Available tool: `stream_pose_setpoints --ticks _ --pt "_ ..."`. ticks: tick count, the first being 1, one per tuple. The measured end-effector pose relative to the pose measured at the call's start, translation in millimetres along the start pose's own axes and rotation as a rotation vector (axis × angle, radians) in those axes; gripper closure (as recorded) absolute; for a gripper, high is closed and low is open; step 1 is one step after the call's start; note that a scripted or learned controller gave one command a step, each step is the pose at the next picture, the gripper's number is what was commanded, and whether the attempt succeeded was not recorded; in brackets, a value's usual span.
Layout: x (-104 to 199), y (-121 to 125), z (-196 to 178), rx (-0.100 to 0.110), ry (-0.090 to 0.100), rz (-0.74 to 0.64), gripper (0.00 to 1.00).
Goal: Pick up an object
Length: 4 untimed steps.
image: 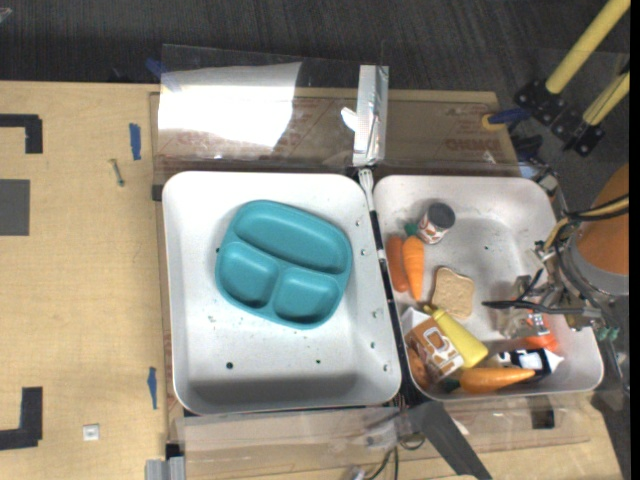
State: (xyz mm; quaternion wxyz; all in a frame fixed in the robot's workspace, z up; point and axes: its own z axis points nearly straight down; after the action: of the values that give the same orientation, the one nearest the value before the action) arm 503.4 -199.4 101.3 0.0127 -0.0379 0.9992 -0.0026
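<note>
The right bin [470, 184] holds several small items. A small can [436, 220] stands near its back, with an orange carrot [412, 265] beside the left wall. A slice of toast [455, 292] lies in the middle, and a yellow bottle [460, 336] lies tilted in front of it beside a brown waffle-like piece [432, 348]. Another orange carrot [495, 378] and a black, white and red item [535, 356] rest at the front. My gripper [520, 306] hangs over the bin's right half, just above that item and right of the toast. Nothing is visibly held.
The left bin [195, 268] carries a teal divided plate [285, 263]. A clear plastic divider [368, 118] stands behind the bins. Yellow-legged stands [590, 38] rise at the back right. My arm's orange band [610, 248] overhangs the right rim.
</note>
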Motion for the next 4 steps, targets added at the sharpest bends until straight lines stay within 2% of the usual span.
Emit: stream_pose_setpoints --ticks 1,2,3,4 --pt "-57.7 30.3 -97.3 -0.003 0.011 0.017 1.00" --pt "-122.0 89.6 -146.5 -0.006 0.013 0.124 1.00" --pt "-167.6 128.6 -179.8 -0.004 0.014 0.306 1.00" --pt "-134.6 179.5 -113.8 -0.005 0.026 0.227 1.00"
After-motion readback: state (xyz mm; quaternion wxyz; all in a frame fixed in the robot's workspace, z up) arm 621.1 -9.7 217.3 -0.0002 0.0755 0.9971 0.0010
